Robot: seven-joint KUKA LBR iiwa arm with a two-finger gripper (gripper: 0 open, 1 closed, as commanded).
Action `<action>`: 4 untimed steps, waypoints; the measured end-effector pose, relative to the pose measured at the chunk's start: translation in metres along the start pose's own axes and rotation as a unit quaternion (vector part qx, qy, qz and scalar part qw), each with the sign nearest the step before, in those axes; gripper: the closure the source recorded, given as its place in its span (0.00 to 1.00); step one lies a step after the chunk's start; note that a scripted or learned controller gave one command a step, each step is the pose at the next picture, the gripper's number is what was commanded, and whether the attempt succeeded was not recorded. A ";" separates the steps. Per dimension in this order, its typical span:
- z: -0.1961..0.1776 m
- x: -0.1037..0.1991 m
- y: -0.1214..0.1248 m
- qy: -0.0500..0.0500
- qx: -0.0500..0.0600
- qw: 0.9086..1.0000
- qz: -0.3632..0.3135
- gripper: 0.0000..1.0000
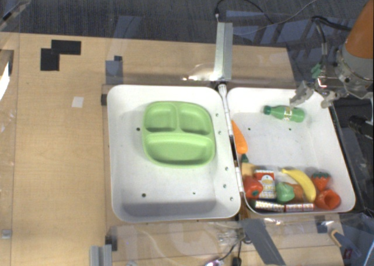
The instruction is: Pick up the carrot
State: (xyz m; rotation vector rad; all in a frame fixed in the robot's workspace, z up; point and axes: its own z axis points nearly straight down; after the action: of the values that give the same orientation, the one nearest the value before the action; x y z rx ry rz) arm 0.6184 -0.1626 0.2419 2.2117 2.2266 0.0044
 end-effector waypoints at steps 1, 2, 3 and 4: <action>0.100 0.052 -0.016 0.000 0.001 0.999 -0.036 0.00; 0.145 0.069 -0.045 0.001 0.000 0.997 0.080 0.00; 0.134 0.070 -0.043 0.001 -0.002 0.997 0.080 1.00; 0.149 0.077 -0.126 0.000 -0.008 0.997 0.073 1.00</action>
State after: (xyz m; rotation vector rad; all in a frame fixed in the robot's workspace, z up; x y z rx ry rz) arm 0.4929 -0.0868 0.0919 2.3591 2.0517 0.0225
